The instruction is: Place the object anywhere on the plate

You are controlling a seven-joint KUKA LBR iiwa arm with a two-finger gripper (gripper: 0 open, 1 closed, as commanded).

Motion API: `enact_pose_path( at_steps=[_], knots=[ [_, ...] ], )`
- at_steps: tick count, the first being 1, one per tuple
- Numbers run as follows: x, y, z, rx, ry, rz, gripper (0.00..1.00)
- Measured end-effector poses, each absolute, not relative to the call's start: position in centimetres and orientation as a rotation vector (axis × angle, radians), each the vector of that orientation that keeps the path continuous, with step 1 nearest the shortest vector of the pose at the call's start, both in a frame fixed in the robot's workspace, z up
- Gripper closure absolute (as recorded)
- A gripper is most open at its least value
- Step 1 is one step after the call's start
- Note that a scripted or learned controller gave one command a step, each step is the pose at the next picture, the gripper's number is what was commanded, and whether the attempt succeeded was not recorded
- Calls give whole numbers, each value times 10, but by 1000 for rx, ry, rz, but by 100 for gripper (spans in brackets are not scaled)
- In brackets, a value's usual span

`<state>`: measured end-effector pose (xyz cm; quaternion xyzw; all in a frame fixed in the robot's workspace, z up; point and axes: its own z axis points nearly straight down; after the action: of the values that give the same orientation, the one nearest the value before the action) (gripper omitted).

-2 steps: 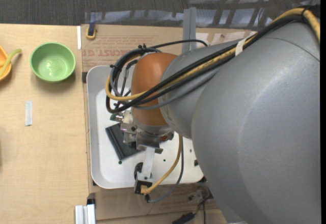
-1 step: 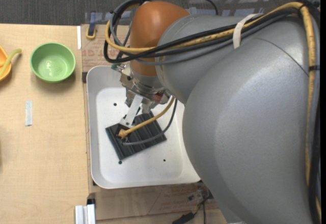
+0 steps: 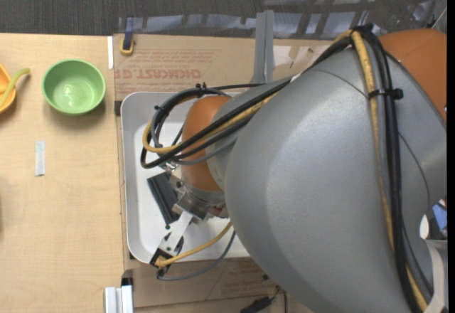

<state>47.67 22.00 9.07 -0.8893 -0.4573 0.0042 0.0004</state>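
A pale wooden tabletop (image 3: pixel 64 233) is seen at left, with a green bowl (image 3: pixel 74 87) at upper left. At centre the tool (image 3: pixel 190 203) is set low in the white bin (image 3: pixel 135 162); its state cannot be told. The object is presumably hidden under the arm (image 3: pixel 320 183): grasping is judged in hand, a secure lift needed next.

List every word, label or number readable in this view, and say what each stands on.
"CHEMCREST": large red print, upside down, on the cardboard sheet behind the white bin; the reading is uncertain.
Smaller red lines beside it on the same sheet: too blurred to read.
Green bowl: no text seen.
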Motion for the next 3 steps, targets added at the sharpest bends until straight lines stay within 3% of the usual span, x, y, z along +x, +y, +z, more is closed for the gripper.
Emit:
enact_pose_path(
  at_steps=[1,2,3],
  knots=[
    [564,228,235,-2881,-1257,8,100],
    [530,228,127,-2907,-1193,12,100],
    [649,226,90,-2961,-1050,7,100]
  ],
)
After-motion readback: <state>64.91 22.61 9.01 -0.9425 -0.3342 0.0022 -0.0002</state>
